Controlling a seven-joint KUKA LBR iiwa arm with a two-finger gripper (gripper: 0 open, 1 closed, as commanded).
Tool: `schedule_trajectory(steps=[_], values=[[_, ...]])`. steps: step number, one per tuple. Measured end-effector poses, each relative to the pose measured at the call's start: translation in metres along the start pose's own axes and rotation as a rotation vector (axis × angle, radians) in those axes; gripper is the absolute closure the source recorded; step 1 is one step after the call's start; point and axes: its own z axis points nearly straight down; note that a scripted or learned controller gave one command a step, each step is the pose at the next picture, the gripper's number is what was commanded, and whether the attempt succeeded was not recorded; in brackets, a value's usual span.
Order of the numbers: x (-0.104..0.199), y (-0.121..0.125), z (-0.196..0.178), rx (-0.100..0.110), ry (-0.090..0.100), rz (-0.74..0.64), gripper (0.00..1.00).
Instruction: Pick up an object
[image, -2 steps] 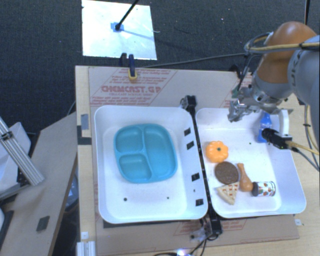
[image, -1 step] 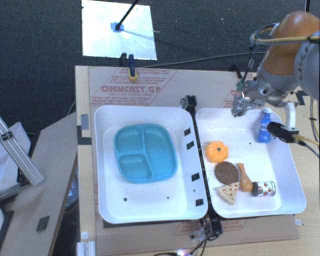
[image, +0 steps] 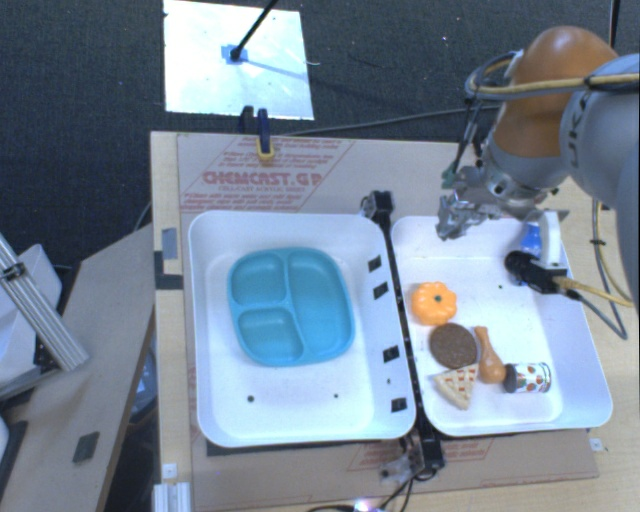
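Note:
My gripper (image: 455, 222) hangs over the far left corner of the right bin (image: 575, 345), with nothing seen in it. Toys lie nearer the front of that bin. An orange pumpkin (image: 435, 302) is closest to the gripper, a short way in front of it. Beyond it toward the front are a brown round patty (image: 453, 345), a drumstick (image: 488, 355), a pizza slice (image: 455, 387) and a small can (image: 530, 377) on its side. A blue and white item (image: 531, 238) rests at the bin's far right, to the right of the gripper.
The left bin (image: 215, 390) holds a blue divided plate (image: 290, 305). A black hinged divider (image: 392, 300) joins the two bins. A blue and yellow clamp (image: 263, 135) stands at the bench's far edge, and a metal rail (image: 40, 310) lies at the left.

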Motion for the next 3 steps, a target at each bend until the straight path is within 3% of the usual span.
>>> schedule_trajectory(steps=[3], values=[[0.155, -0.069, -0.011, 0.001, 0.002, -0.002, 1.00]])
